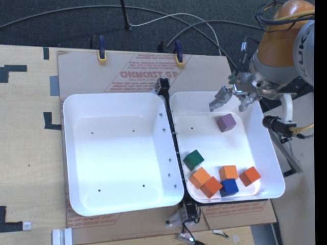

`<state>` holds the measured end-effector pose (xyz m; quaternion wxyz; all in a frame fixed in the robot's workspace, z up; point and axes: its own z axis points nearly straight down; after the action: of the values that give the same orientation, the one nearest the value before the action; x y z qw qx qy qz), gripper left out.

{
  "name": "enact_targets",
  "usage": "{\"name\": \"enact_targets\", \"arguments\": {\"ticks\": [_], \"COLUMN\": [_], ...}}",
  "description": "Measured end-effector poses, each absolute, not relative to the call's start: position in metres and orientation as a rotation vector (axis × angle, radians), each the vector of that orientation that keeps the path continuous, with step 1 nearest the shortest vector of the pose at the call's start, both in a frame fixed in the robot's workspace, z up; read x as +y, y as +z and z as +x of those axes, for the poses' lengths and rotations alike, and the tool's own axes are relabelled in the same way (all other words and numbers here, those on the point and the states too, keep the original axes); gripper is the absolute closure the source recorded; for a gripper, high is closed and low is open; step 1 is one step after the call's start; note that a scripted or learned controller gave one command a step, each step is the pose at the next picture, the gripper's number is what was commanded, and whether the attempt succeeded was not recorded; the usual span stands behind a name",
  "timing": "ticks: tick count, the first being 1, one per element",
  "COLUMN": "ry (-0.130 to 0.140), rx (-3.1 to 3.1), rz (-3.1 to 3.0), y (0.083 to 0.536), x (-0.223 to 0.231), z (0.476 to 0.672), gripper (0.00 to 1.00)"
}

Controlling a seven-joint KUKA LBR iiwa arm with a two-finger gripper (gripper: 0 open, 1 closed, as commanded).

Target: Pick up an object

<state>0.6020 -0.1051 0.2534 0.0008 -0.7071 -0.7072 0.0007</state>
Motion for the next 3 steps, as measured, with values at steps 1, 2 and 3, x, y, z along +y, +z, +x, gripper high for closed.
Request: {"name": "enact_targets", "arguments": {"ticks": [1, 2, 3], "ry": [0.0, 0.005, 0.004], "rx": [-2.222, -2.219, -2.22], "rz": [-2.221, -2.219, -2.219], "y": [0.254, 0.204, 0.159], "x": [-0.105, -0.11, -0.105], "z": [0.602, 0.61, 0.604], "gripper": [0.0, 0.0, 0.0]}}
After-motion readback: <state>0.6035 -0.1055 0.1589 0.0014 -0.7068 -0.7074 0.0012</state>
